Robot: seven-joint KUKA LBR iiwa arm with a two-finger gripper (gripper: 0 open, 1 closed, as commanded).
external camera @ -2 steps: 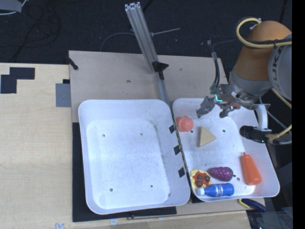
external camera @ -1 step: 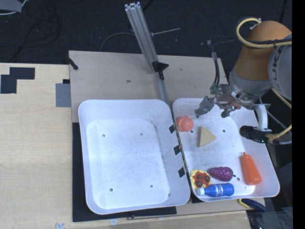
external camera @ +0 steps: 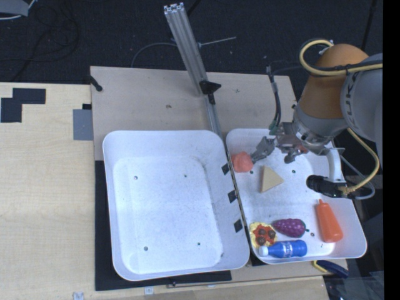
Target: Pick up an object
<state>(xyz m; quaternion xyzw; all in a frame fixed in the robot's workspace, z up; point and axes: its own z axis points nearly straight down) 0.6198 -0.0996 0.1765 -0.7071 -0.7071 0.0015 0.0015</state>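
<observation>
My gripper (external camera: 275, 154) hangs over the upper part of the right bin (external camera: 350, 245), its fingers spread open with nothing between them. One fingertip (external camera: 260, 151) points toward a pinkish-red round object (external camera: 242, 162) lying at the bin's left wall, close to it but apart. A tan wedge (external camera: 270, 180) lies just below the gripper. Lower in the same bin are an orange bottle (external camera: 328, 220), a purple bunch of grapes (external camera: 290, 227), a blue bottle (external camera: 284, 249) and a small yellow and red item (external camera: 262, 234).
The left bin (external camera: 125, 149) sits beside the right one, with black clips (external camera: 232, 195) along the shared edge. A slanted metal bar (external camera: 187, 45) rises behind the bins. Cables trail by the arm's wrist at the right.
</observation>
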